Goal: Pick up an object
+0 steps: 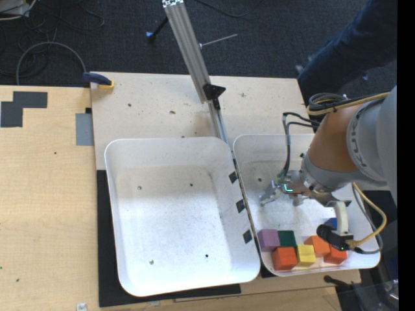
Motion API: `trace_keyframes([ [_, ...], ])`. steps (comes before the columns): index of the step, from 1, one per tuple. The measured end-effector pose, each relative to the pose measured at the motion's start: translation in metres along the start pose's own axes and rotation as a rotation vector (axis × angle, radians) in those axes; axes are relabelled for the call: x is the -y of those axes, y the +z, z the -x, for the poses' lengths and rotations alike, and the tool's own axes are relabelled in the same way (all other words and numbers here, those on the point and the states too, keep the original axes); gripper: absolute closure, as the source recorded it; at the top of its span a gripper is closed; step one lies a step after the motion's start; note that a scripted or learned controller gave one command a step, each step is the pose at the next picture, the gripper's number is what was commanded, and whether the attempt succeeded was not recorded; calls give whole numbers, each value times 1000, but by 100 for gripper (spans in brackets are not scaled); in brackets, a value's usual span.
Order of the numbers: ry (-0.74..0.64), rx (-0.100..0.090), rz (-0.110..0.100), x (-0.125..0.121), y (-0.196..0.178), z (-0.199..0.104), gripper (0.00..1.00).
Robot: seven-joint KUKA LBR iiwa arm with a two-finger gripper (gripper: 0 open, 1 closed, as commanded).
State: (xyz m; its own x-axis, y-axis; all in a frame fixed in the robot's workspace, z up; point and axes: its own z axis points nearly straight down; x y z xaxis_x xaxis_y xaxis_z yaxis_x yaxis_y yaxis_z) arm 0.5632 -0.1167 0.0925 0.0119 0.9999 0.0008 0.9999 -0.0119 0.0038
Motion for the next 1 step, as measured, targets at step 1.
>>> trace_keyframes([
  [1, 4, 0, -1, 0, -10, 1, 100],
])
